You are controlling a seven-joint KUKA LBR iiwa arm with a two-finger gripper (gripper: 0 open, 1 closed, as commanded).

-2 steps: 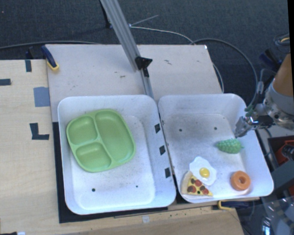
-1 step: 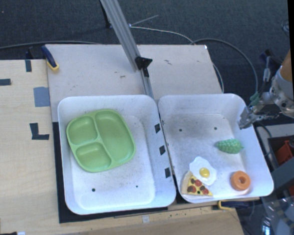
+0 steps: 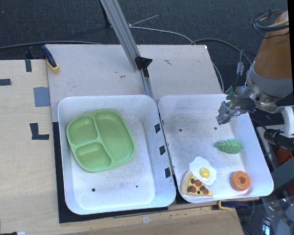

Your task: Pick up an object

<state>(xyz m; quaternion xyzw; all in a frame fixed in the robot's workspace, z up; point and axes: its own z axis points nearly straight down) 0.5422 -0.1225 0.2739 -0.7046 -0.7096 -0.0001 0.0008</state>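
Gripper (image 3: 225,115) hangs over the upper right part of the right bin (image 3: 186,106), and from this slanted look down its tip is just a dark grey lump, so whether it is apart or together, I cannot tell. Nothing shows caught in it. Above it the grey wrist runs up to the orange band (image 3: 275,50) at the right edge of the view.

Down in that same bin, four toy foods. Closest to the tool, a green bumpy piece (image 3: 229,145) that looks like a bunch of grapes or broccoli, lying near the right wall, just below the tip and apart from it. Further toward the front, a fried egg (image 3: 203,169), white with a yellow yolk, and touching its lower left side a pizza slice (image 3: 195,185) tucked into the front left corner. Over to the right of those, an orange doughnut-shaped ring (image 3: 240,180) sits by itself near the front right corner.

Left bin (image 3: 117,192) now: a green plate with three compartments (image 3: 100,140) lies flat in its upper half, a little tilted round.

Behind the bins, a grey metal pole (image 3: 122,31) slants across the bench (image 3: 18,148), and a yellow and blue clamp (image 3: 50,58) sits at the back left
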